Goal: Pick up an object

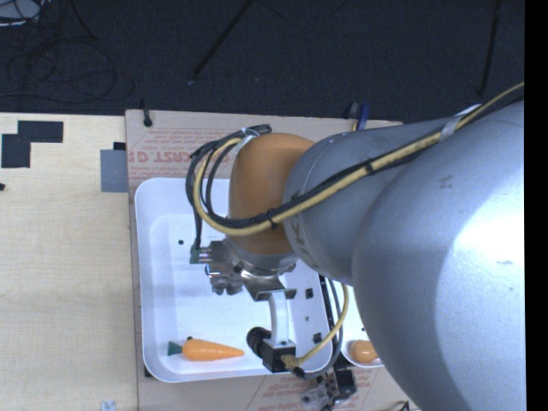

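Observation:
An orange toy carrot (211,350) with a green top lies near the front edge of the left white bin (158,255), pointing right. My gripper (225,283) hangs below the orange wrist band over the middle of that bin, behind and slightly right of the carrot and apart from it. I see nothing held in it. A small orange-yellow object (364,352) peeks out in the right bin, mostly hidden by the arm.
The big grey arm covers nearly all of the right bin and the right half of the view. Both bins sit on a cardboard sheet (171,148) on the pale bench. Dark floor with cables lies behind.

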